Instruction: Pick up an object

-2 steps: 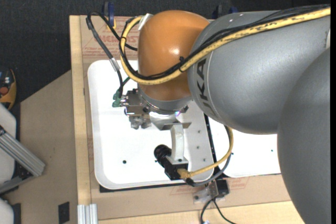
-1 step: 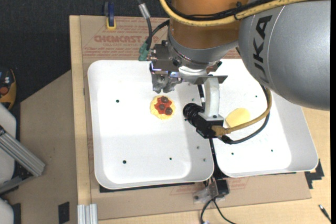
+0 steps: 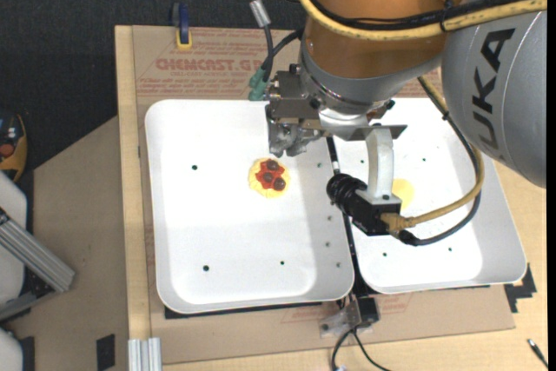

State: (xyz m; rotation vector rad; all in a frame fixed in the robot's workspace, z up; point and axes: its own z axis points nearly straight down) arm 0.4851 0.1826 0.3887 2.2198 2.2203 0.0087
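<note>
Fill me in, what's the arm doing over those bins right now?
The KUKA arm reaches in over the two white bins, with its gripper low over the left bin, just above a small yellow object with red and dark spots. Nothing can be seen between the fingers, so no pick is confirmed. A yellowish object lies in the right bin, partly behind the gripper's hardware.

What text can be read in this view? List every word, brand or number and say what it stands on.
"CHEMCAST" on the brown board behind the bins, in red; the letters after it, perhaps "G", run under the cables and cannot be read.
Smaller red lines beneath that heading: too blurred to read.
"UKA" on the grey arm, in black, reading top to bottom; the rest of the word is cut off by the orange band.
</note>
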